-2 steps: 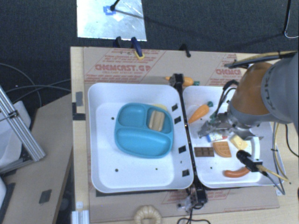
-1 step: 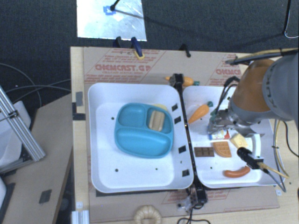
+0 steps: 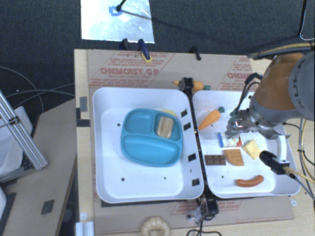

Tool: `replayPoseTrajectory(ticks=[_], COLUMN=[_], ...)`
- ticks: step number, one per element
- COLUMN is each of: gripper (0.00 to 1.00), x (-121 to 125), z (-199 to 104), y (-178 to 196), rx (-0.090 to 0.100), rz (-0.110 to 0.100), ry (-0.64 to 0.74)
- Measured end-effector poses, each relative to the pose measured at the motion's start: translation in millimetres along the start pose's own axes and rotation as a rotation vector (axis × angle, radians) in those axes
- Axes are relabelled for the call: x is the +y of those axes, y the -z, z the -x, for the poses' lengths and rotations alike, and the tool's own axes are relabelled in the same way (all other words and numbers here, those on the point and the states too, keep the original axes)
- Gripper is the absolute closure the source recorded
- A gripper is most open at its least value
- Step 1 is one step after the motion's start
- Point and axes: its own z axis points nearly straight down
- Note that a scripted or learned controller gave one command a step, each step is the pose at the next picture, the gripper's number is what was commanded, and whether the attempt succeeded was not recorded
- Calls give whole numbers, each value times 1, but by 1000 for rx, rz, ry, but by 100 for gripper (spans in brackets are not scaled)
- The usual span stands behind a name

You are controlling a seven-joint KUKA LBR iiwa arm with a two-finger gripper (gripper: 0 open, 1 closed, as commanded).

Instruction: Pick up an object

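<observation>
Hovering low in the right bin, the gripper hangs just above a small blue-and-white packet; how its grip stands cannot be told. A carrot lies to its upper left, a waffle below.

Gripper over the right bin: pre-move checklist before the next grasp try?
1. Gripper inside right bin: ok.
2. Item held between fingers: cannot tell.
3. Target under gripper: blue-white packet lies just below it, ok.
4. Neighbours crowding: waffle and cheese lie close to the packet, not ok.
5. Carrot and sausage apart from gripper: ok.
6. Left bin holds blue tray, out of the way: ok.
</observation>
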Motion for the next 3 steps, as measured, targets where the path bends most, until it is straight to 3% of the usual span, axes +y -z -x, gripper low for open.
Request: replayPoseTrajectory(ticks=[2, 3], gripper=[100, 100], x=[-1, 44], z=[1, -41], y=[75, 81], rx=[0, 2], rz=[0, 1], ry=[1, 7])
